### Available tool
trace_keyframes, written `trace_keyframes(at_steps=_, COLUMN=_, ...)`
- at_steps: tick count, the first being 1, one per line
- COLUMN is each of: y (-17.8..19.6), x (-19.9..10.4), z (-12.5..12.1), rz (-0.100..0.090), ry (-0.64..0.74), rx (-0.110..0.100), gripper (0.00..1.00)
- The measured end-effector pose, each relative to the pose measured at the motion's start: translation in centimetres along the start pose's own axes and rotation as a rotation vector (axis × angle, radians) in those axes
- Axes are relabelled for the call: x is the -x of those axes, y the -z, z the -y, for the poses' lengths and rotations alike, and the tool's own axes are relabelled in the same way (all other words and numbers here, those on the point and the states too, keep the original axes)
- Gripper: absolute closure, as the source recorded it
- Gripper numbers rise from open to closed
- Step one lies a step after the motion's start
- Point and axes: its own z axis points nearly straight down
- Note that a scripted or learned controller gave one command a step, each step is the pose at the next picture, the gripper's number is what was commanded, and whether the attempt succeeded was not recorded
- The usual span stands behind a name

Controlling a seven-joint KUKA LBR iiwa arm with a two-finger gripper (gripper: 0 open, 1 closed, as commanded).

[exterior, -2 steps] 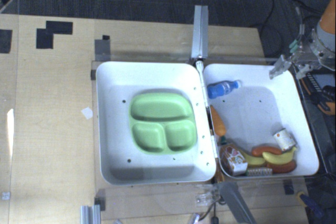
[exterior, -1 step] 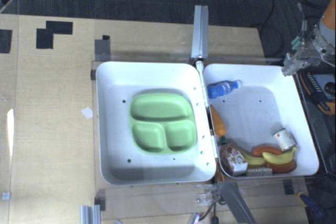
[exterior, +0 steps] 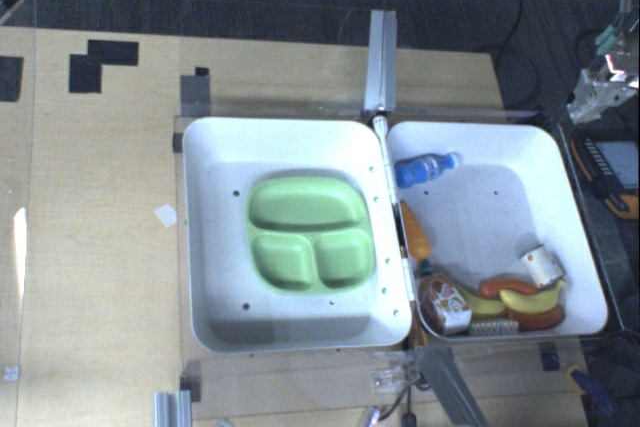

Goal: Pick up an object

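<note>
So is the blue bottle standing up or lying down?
Lying down. The blue bottle rests on its side against the right bin's upper left wall, its cap pointing right along the bin floor.

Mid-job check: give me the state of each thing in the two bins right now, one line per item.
green divided tray: lying flat in the left bin, right way up.
blue bottle: on its side, against the right bin top-left wall.
orange item: lying along the divider.
banana: lying flat near the lower edge, over a red item.
small white can: tipped, beside the banana.
packaged item: lying in the lower-left corner.
</note>
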Motion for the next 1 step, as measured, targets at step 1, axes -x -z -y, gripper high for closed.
trace_keyframes(at_steps=1, y=-2.92, x=1.96, z=-5.57, rz=0.001, ry=-0.074, rx=-0.003, gripper=1.0)
